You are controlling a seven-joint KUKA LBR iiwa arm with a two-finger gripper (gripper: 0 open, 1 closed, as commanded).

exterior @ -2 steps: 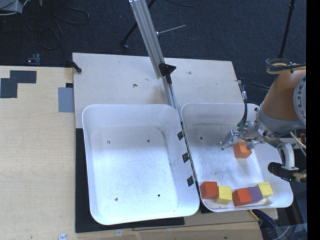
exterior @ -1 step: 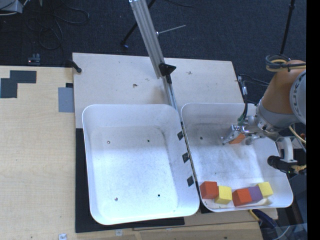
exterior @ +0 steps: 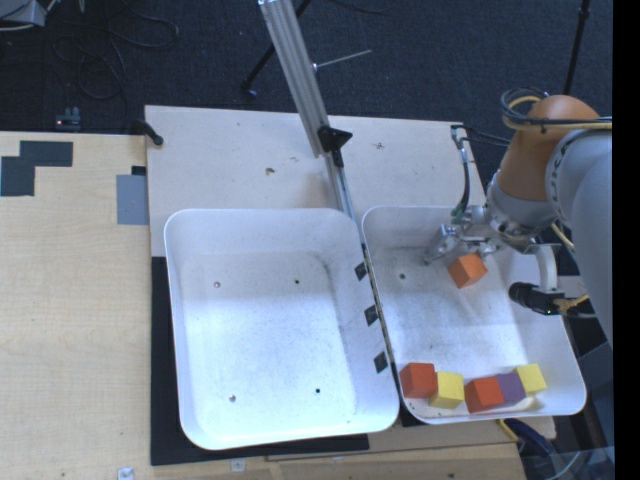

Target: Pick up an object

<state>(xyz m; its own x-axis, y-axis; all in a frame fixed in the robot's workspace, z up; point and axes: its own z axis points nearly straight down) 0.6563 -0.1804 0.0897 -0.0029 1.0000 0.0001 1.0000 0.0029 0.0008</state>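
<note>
Bench: a pale wooden bench point(exterior: 70, 308) stretched to the left, with a white board point(exterior: 240, 163) laid across the middle under the bins.
Dark patches: several grey-blue squares point(exterior: 130, 198) sat on the wood near the board's left edge.
Floor: dark carpet point(exterior: 150, 38) lay behind the bench, crossed by loose cables.
Rail: a slanted metal rail point(exterior: 300, 78) came down from the top and ended between the two bins.
Left bin: the left bin point(exterior: 180, 268) was white and shallow, its floor speckled with small dark marks.
Right bin: the right bin point(exterior: 560, 393) held all the blocks.
Row of blocks: along its near wall lay a red block point(exterior: 418, 379), a yellow block point(exterior: 447, 389), a second red block point(exterior: 484, 393), a purple block point(exterior: 511, 387) and another yellow block point(exterior: 531, 377), packed close together.
Arm: the arm point(exterior: 560, 158) reached in from the right over the right bin.
Gripper: the gripper point(exterior: 458, 256) was clenched on the orange block point(exterior: 467, 269), which sat tilted between its fingers at the bin's far half, well apart from the row.
</note>
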